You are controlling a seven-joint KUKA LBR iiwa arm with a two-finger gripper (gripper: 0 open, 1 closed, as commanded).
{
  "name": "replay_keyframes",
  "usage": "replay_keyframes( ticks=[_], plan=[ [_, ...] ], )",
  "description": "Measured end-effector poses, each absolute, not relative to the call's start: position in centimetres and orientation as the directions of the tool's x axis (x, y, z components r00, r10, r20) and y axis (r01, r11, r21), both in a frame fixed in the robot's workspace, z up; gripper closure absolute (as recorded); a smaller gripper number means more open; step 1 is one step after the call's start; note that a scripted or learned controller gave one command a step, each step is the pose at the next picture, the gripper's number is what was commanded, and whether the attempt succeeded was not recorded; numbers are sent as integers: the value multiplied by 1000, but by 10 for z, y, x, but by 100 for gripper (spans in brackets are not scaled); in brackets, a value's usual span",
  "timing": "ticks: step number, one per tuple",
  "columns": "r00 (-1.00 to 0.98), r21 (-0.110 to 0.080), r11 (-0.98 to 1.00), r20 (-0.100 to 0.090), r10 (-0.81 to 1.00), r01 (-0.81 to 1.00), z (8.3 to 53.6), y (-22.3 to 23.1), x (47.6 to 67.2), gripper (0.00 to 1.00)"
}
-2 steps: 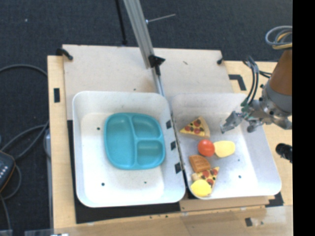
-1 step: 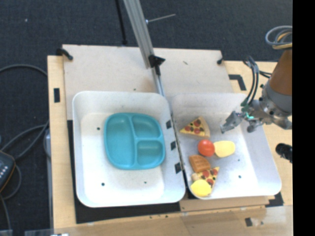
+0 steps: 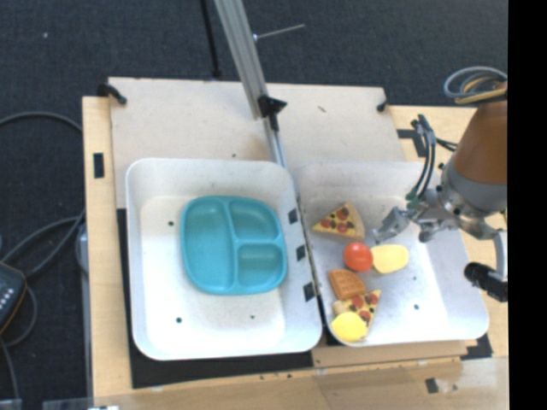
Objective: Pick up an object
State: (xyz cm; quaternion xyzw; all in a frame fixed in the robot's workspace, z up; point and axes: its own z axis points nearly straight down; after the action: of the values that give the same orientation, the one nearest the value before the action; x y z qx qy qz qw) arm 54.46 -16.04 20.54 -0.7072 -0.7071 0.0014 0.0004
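Pincer [image 3: 398, 223] hanging low in the right bin [image 3: 444, 310], above and just right of the pizza slice [image 3: 339, 221]; spread of its tips too blurred to tell, nothing seen between them; approach step by the look of it, no grasp made; nearest candidates the yellow piece [image 3: 390, 259] and red tomato [image 3: 358, 256] close below; next, probably, a short descent centred on one item, then closing; blue tray [image 3: 232, 244] in left bin untouched.
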Motion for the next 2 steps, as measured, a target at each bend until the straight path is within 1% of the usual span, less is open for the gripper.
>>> replay_keyframes(
  ticks=[1,2],
  plan=[
    [0,-4,0,0,1000,1000,160,-155,540,0],
    [-1,3,1,-1,1000,1000,110,-155,542,0]
  ],
)
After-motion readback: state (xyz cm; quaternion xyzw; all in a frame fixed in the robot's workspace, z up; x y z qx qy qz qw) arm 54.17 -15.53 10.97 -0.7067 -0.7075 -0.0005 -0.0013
